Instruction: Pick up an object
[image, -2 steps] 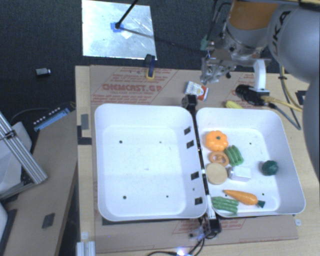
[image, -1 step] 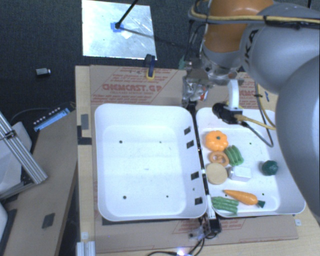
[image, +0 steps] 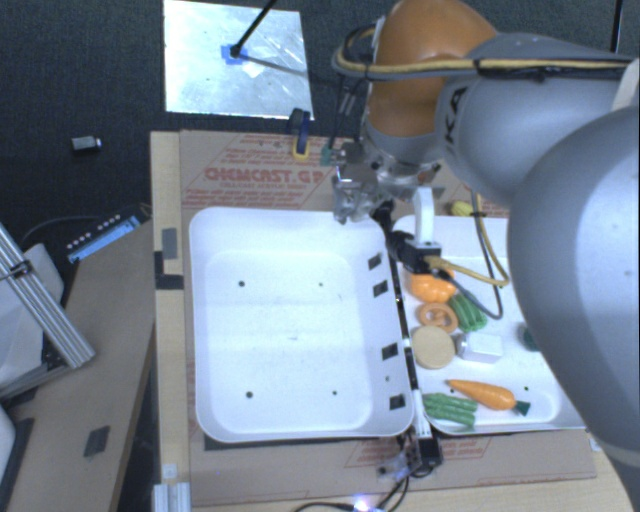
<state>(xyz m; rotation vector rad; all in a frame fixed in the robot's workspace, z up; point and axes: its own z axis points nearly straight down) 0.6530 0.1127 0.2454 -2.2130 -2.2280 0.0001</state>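
Nearest us, along the front of the right bin (image: 540, 415), we see green beans (image: 449, 408) and a carrot (image: 484, 393). Behind them lie a tan disc (image: 433, 347), a white block (image: 483, 347), a ring-shaped pastry (image: 437, 317), a green vegetable (image: 467, 312) and an orange fruit (image: 432, 288). Farther back, the pincer (image: 352, 205) hangs over the left bin (image: 290, 330)'s far rim; we cannot tell its grip.

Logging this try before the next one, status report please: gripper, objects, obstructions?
Gripper over the back edge between the bins, nothing seen held. Carrot, orange piece, tan disc lie in right bin. Arm covers part of that bin.
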